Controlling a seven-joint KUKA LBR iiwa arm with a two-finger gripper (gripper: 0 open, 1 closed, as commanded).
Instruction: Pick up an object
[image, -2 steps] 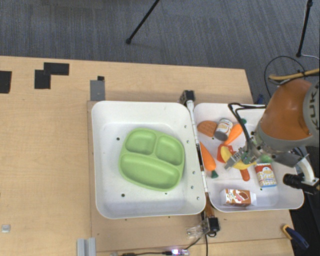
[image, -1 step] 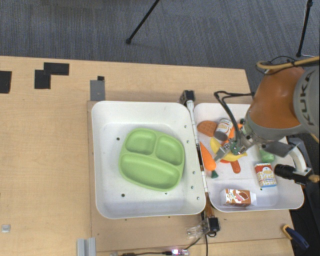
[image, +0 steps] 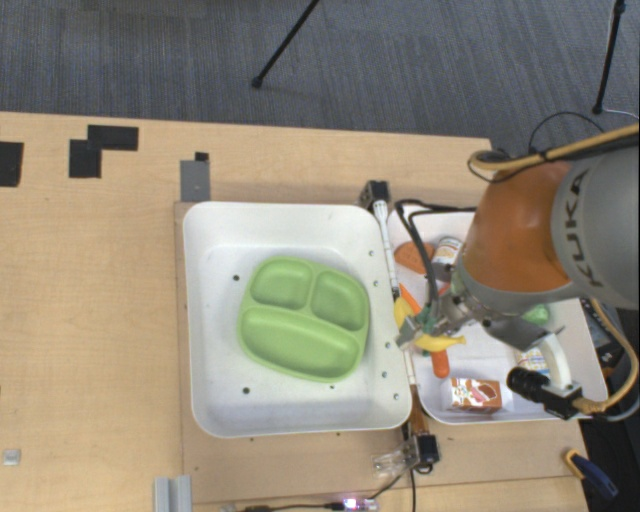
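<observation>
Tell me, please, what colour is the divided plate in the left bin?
Light green; the divided plate shows plainly in the camera view, lying in the white left bin.

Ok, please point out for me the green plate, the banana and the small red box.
Green plate (image: 303, 320), camera view: on its large front compartment.
Banana (image: 441, 343), camera view: on the yellow middle, under the arm.
Red box (image: 474, 394), camera view: on its top face.

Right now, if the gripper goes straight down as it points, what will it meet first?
Most likely the yellow object in the right bin, which lies just under the gripper, near the bin's left wall. Depth is hard to judge from this slanted view, so a neighbouring orange piece could be touched too.
</observation>
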